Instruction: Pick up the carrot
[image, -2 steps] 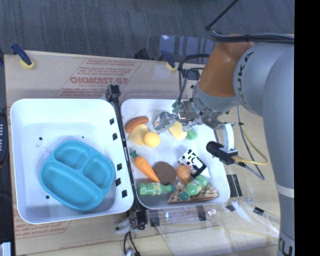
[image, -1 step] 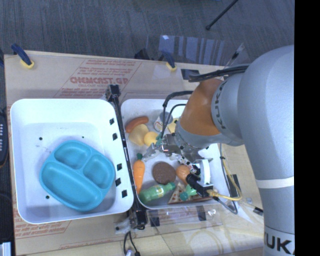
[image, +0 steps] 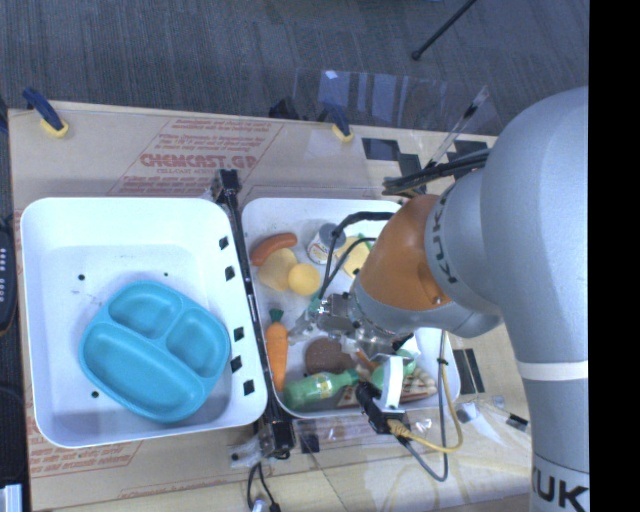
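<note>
My own orange-banded wrist (image: 405, 265) covers much of the right white plastic bin (image: 262, 215), hiding part of a brown rounded item (image: 322, 355) and a yellow piece (image: 355, 257); my grey upper arm (image: 540, 300) runs off frame.

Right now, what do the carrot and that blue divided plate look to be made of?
The carrot looks like moulded plastic toy food: even orange, smooth, with a small green top. The blue divided plate also seems plastic, matte to slightly glossy, with soft rounded compartment edges and one flat colour. Neither can be confirmed by look alone.
</note>
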